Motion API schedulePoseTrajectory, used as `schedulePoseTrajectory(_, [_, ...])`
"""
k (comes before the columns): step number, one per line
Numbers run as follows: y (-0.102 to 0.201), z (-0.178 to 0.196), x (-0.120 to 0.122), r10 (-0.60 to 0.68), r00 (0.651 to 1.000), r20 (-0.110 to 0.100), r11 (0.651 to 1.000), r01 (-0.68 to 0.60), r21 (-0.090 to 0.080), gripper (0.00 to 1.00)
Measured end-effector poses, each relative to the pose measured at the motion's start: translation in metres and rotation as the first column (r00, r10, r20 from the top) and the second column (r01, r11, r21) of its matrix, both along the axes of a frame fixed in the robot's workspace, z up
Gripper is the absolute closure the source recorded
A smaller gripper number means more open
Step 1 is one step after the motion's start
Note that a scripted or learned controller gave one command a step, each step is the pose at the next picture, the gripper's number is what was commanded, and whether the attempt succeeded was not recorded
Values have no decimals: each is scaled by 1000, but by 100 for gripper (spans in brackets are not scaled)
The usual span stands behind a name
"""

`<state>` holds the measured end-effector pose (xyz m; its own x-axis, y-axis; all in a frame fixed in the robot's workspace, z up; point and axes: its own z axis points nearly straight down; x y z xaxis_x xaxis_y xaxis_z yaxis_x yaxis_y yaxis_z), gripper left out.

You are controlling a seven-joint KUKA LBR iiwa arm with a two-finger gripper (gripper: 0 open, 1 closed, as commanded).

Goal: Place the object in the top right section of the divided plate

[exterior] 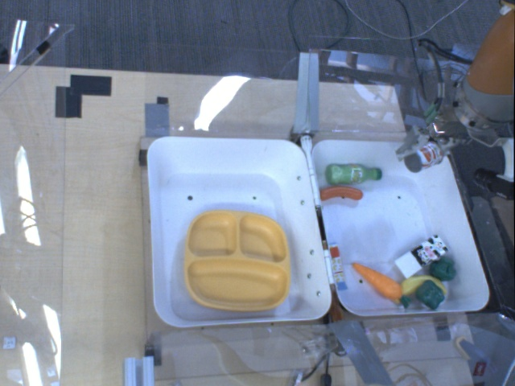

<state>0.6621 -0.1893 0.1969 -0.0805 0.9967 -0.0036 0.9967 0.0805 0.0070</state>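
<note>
An orange carrot (378, 281) lies at the front of the right bin (386, 215), next to a green and yellow toy (426, 290) and a little cow (434, 250). Farther back lie a red sausage (341, 193) and a green bottle (352, 172). The yellow divided plate (237, 258) sits in the left bin (165, 215). The gripper (425, 153) hangs over the right bin's far right corner; I cannot tell its state.
</note>
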Motion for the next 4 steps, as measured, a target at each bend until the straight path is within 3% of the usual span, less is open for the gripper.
schedulePoseTrajectory(1, [113,-9,8,-185,983,-2,983,185,5,100])
schedulePoseTrajectory(2, [186,-11,-68,-142,990,-4,990,142,5,100])
schedulePoseTrajectory(3, [211,-2,-82,-35,999,-6,999,35,4,100])
schedulePoseTrajectory(4, [293,1,-132,97,995,-5,995,-97,4,100])
